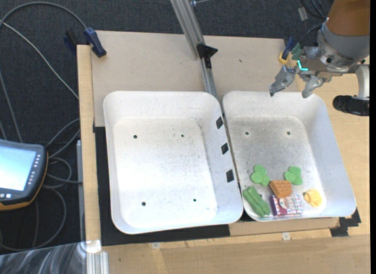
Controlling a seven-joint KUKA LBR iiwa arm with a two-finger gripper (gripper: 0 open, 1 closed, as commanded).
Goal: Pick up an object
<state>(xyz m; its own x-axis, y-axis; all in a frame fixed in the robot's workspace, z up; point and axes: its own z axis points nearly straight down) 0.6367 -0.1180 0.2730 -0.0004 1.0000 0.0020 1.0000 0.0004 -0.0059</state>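
Note:
My gripper (292,87) hangs above the far rim of the right bin (329,127), its two fingers spread apart with nothing between them. The objects lie in a cluster at the near end of that bin, well away from the gripper: a green piece (259,176), a second green piece (294,174), a long green piece (256,200), an orange block (280,188), a purple-and-white packet (286,205) and a yellow piece (313,197).
The left bin (117,149) sits beside the right one, with a divider and black clips (224,148) between them. A slanted metal pole (187,17) crosses the back of the bench. A tablet (17,170) and cables lie off to the left.

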